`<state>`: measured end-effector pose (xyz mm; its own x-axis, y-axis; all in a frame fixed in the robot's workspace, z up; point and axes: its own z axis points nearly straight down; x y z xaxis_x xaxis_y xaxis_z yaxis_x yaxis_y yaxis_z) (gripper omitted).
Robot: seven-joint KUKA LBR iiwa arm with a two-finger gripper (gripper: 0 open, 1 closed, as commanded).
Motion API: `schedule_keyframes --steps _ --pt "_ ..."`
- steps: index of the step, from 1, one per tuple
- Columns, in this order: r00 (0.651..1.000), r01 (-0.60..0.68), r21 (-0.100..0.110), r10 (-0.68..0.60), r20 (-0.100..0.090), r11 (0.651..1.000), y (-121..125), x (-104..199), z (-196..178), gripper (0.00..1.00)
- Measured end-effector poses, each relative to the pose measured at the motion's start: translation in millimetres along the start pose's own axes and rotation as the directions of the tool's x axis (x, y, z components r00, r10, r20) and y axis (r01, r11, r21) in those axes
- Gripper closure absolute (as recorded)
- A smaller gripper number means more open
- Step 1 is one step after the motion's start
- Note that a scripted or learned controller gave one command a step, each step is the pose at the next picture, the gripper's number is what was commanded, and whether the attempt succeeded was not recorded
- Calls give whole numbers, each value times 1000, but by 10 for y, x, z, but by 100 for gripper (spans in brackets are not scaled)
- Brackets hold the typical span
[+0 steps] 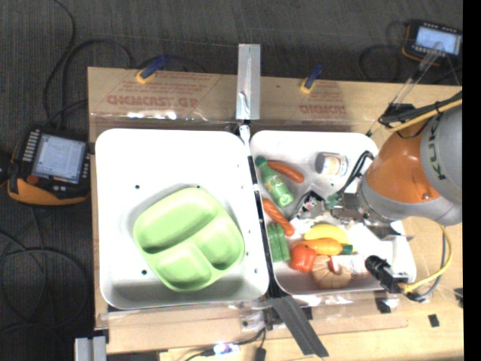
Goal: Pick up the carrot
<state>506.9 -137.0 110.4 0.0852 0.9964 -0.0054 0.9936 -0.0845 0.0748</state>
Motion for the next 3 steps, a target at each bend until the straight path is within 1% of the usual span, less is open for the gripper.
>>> schedule_keyframes --steps 1,2,3 --pt "959 282 22 -282 -14 959 -63 1 21 0" --pt "787 617 47 -616 -32 785 -223 194 186 0" --pt "785 619 46 -618 -37 784 -220 225 101 100"
